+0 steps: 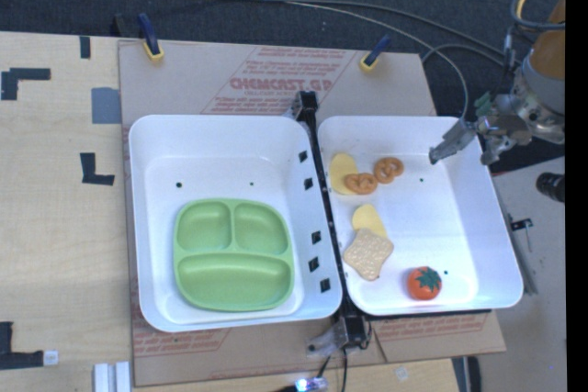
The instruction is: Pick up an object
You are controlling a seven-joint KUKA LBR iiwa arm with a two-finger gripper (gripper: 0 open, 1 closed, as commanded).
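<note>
Pretzels [375, 176], candidate picks, are seen centre-right of frame in the right bin [487, 225], just beside a yellow piece [342, 168]. A second yellow piece [368, 218] and a cracker [367, 253] are touching below; a tomato [424, 283] is isolated at lower right. Gripper [478, 140] is held over the bin's upper-right rim, nothing seen between fingers; jaw state cannot be told. Tomato is judged the cleanest target: free on all sides. A centred vertical descent is advised. Green tray [233, 253] is left alone in the left bin [152, 151].
</note>
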